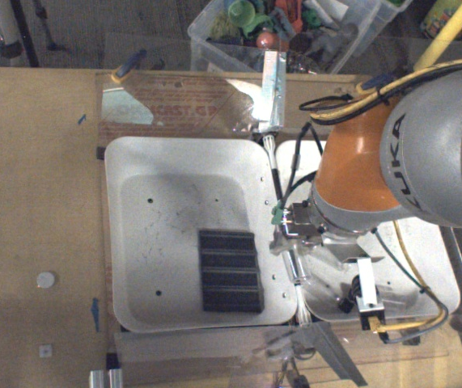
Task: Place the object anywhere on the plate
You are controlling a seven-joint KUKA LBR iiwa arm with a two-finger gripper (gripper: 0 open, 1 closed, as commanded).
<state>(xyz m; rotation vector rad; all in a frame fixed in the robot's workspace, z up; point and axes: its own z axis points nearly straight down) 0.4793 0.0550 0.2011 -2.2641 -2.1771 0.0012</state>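
grey arm (425, 136) overhangs right bin (433, 289); ridged, seemingly rubbery dark slab (230, 271) lies left.

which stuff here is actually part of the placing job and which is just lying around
Part of the job:
- dark ridged rectangular block, flat in the left bin
- KUKA arm, over the right bin

No plate can be made out.

Just lying about:
- clear tub of colourful toys behind the bench
- small white disc on the bench, left of the bins
- clear plastic sheet behind the left bin
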